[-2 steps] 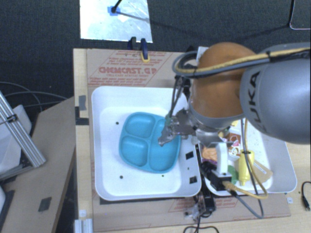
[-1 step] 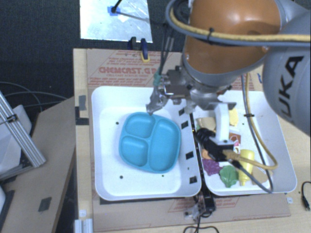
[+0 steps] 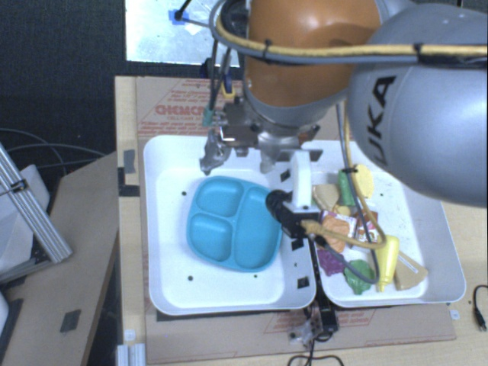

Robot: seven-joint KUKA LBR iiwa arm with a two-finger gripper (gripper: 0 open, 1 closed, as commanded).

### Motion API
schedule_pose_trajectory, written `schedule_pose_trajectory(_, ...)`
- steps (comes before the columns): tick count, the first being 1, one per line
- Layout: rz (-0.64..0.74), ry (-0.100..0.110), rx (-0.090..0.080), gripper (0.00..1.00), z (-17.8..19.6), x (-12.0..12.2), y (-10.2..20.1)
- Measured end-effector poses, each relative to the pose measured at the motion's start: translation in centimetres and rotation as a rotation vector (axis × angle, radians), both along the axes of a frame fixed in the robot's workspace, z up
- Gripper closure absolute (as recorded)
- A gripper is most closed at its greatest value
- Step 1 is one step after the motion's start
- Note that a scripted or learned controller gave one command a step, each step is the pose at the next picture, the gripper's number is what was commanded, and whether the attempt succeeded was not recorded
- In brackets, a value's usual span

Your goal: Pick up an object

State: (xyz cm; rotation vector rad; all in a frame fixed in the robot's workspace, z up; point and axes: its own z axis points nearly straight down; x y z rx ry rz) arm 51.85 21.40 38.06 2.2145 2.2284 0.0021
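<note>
- Lying flat in the left white bin [image 3: 171,280], the blue divided plastic plate [image 3: 231,223] looks light, stiff and slick; its raised rim seems the best hold.
- Right of the plate, the right white bin [image 3: 435,258] holds a jumble of small toy foods [image 3: 358,231], nearly touching the plate's edge.
- Beyond the plate, the gripper [image 3: 240,158] hangs over its far rim; whether the jaws are spread, I cannot tell.

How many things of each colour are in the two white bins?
Blue: 1, the blue divided plastic plate
Purple: 1, the purple toy piece
Green: 1, the green toy piece
Yellow: 1, the yellow squeeze bottle
Others in the heap are too tangled to count.
Total countable: 4
</note>
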Motion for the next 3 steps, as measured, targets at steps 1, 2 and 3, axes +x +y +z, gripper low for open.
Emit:
schedule_pose_trajectory(1, 0.001, 0.004, 0.000, 0.00, -2.2, -3.4, 2.2)
schedule_pose_trajectory(2, 0.001, -0.001, 0.001, 1.00, -1.0, -3.1, 2.1)
schedule_pose_trajectory(3, -0.009, 0.005, -0.005, 1.00, -10.6, 6.8, 1.8)
